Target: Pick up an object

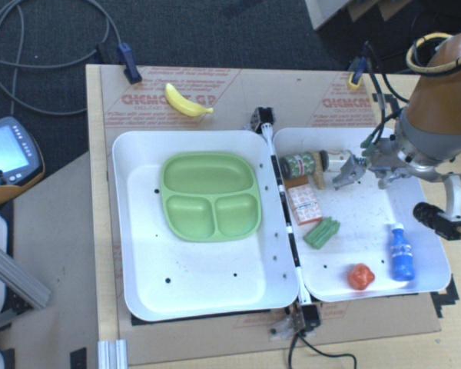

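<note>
- The bench top [238,83] is pale wood-coloured board printed with red lettering, sitting on dark grey carpet [215,21] that fills the top of the frame.
- A black cable [31,21] loops across the carpet at upper left, and a grey handheld screen unit [8,156] rests at the left edge.
- A yellow plastic banana [187,101] lies on the board above the left white bin [138,283], outside both bins.
- A light green divided plastic tray [211,194] lies flat in the left bin's upper half.
- The right white bin [422,279] holds a small green-labelled jar on its side [303,164] near its upper left corner, a red-and-white printed card packet [303,204] just below it, a green ridged plastic piece [322,232], a red rounded toy fruit [360,276] and a blue plastic bottle [401,255] at lower right.
- The grey two-finger gripper [346,174] hangs over the right bin's upper part, near the jar; whether its fingers are spread or pressed together cannot be told.
</note>
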Available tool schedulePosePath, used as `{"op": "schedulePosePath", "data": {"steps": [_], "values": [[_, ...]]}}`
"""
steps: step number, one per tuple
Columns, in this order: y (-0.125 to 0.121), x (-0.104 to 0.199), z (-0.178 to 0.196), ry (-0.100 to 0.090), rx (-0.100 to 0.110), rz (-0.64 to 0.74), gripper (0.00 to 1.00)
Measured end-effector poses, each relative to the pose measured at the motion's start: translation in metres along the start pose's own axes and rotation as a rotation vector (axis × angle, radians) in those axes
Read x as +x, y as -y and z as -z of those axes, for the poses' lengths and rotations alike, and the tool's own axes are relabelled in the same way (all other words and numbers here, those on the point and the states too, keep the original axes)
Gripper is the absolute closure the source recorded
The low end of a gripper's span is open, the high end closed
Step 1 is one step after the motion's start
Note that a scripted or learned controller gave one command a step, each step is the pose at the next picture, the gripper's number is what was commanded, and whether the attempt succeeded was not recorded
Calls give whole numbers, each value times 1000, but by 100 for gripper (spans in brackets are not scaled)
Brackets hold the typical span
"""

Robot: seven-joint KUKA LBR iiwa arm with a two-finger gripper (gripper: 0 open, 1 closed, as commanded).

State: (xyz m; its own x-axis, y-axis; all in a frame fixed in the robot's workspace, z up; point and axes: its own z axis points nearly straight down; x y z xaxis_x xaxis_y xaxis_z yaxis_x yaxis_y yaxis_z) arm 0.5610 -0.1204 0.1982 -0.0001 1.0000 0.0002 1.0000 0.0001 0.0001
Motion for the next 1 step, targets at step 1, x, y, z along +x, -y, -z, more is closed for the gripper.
{"op": "schedulePosePath", "data": {"steps": [1], "values": [[5, -71, 7, 3, -2, -1, 0]]}}
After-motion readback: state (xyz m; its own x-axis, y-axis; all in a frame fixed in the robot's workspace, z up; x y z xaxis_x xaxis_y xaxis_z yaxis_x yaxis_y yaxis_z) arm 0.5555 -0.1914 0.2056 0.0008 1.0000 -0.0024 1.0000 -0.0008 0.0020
